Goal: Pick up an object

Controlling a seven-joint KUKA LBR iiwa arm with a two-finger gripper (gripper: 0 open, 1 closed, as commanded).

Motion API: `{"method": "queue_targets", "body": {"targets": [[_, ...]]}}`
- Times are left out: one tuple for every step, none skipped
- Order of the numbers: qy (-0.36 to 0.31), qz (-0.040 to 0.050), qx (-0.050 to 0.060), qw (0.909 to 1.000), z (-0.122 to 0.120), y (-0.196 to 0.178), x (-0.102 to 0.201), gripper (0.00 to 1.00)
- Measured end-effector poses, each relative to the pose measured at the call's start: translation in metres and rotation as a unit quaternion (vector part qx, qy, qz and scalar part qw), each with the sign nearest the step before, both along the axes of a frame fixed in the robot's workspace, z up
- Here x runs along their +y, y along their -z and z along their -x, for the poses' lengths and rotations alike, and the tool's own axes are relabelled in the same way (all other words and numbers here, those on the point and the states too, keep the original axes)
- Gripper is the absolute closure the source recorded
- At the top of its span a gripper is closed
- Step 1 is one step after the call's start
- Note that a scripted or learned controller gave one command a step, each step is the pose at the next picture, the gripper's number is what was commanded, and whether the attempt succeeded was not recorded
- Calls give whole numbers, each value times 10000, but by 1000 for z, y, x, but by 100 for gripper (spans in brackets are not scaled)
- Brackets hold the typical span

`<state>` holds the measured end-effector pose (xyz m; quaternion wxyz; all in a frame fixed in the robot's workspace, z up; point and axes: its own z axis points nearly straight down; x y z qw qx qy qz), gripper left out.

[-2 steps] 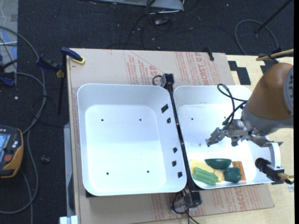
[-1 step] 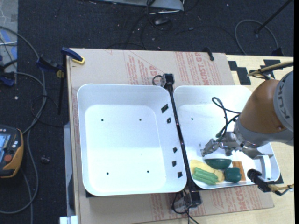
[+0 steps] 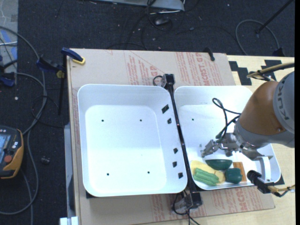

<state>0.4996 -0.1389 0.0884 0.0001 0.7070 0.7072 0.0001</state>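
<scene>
You are looking down on a tabletop point(image 3: 140, 62) of brown cardboard that carries 2 shallow white bins side by side. The left bin point(image 3: 89, 102) has only its bare floor with a few dark dots. The right bin point(image 3: 201, 102) holds a small cluster of objects in its near corner, by the front wall. In that cluster you can see a ridged green object point(image 3: 206, 176) lying on its side, a pale yellow object point(image 3: 200, 166) just behind and touching it, a dark green rounded object point(image 3: 219, 163) in the middle, a teal green block point(image 3: 233, 175) to its right, and a sliver of an orange object point(image 3: 239, 166) just beside the teal one. The arm point(image 3: 265, 118) comes in from the right with its orange band over the right bin, and a black cable loops off it above the bin floor. The claw point(image 3: 209, 148) sits low over the right bin, just above and to the left of the dark green rounded object, pointing toward the divider between the 2 bins. You cannot tell from this angle whether the claw is released or clenched, and nothing is visible between its tips. Every object rests on the bin floor. A blue and yellow clamp point(image 3: 72, 56) grips the far left corner of the tabletop.
</scene>
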Motion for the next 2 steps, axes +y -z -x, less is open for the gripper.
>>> {"method": "queue_targets", "body": {"targets": [[1,1,-8,10000,0,-11,0,100],[2,5,-20,10000,3,-71,-5,100]]}}
